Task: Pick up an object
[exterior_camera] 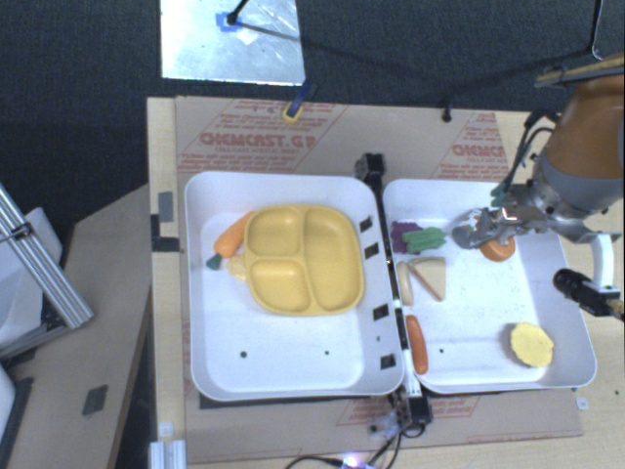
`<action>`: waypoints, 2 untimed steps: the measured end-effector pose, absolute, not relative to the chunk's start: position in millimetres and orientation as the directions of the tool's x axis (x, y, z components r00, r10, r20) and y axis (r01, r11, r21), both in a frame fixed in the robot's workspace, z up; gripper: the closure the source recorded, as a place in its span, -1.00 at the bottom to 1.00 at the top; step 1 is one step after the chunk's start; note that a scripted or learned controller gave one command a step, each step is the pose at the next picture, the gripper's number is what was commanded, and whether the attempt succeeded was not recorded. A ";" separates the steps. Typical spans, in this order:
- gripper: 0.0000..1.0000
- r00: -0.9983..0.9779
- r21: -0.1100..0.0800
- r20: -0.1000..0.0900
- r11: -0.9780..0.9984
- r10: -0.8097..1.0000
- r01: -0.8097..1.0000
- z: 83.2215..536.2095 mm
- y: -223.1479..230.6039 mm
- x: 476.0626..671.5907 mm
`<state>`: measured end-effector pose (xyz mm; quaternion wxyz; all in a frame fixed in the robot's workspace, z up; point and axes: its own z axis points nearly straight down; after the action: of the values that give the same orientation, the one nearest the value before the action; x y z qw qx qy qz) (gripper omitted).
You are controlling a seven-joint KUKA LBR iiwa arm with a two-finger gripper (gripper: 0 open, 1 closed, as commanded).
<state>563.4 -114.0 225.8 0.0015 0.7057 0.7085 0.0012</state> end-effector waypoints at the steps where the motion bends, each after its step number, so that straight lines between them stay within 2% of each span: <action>1: 1.00 -0.008 0.001 0.001 0.008 1.000 1.000 229.1 -70.9 560.9; 2: 1.00 -0.010 0.002 0.002 0.010 1.000 1.000 237.3 -16.7 559.8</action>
<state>559.8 -16.7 237.3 0.0001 0.7035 0.7107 0.0014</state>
